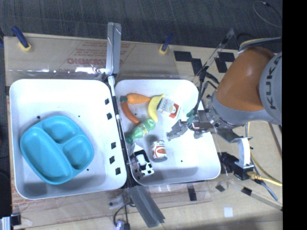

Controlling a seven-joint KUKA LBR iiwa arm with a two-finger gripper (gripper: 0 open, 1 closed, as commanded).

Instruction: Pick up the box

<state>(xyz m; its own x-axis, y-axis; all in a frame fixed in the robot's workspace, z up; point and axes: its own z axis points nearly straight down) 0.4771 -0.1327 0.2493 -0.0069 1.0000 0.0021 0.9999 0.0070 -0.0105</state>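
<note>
The camera view looks down at a slant on a worktop (62, 51) covered with brown cardboard, and two shallow white bins stand on it side by side. The left bin (29, 92) holds a light blue plate (55, 149) with three compartments; the plate lies in the lower left part of this bin.

The right bin (201, 166) holds several small things. The box (169, 109) is white with red and some blue print, and it lies in the upper middle of this bin, tilted a little. A yellow banana (154, 107) lies just beside the box, touching its left edge. Left of the banana there is an orange carrot (137, 98), and under it a reddish sausage-like piece (128, 113) near the bin's left wall. A green toy (141, 129) lies below the banana. A small can with a red and white label (159, 150) stands near the middle of the bin, and a black and white object (142, 162) lies in the lower left corner.

The grey arm (249, 87) with its orange band reaches in from the right side. Its hand (175, 130) is over the right bin, just below the box and to the right of the green toy, apart from the box. The fingers point to the left and seem slightly open, with nothing seen between them. The box is lying in the bin, not gripped.
</note>
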